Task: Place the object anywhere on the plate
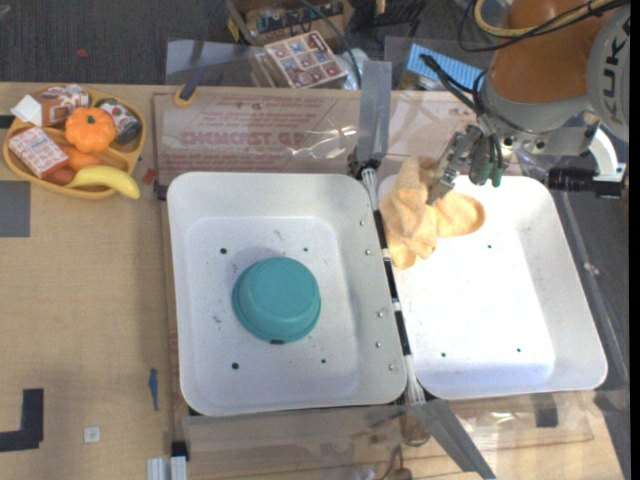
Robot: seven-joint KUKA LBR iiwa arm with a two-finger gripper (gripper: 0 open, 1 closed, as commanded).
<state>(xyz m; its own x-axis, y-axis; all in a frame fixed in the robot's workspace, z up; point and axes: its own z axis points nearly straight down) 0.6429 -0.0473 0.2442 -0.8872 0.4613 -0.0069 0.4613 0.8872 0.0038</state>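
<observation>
Worktop (80,318) of pale wood seen from above at a slant, bearing two shallow white bins side by side. The left bin (200,218) holds a teal plate (277,299), round and turned upside down like a low dome, sitting a little below the bin's middle. The right bin (520,298) holds a crumpled yellow cloth (425,223) bunched in its upper left corner, its left edge lying against the divider between the two bins. The cloth and the plate are well apart, each in its own bin.

A grey robot arm with an orange band (545,38) reaches in from the upper right. Its end effector (450,180) points down and to the left over the top of the cloth, its dark fingers close to or touching the fabric's upper folds. Whether the fingers are parted or closed, and whether they have hold of the cloth, cannot be told from this angle.

On the worktop's upper left stands a yellow bowl (25,163) of toy food, with a small orange pumpkin (90,128) and a banana (105,179) on its near rim. Behind the bins lies a clear plastic bag (260,138) with red lettering, and past it a cluttered cardboard box (290,13).
</observation>
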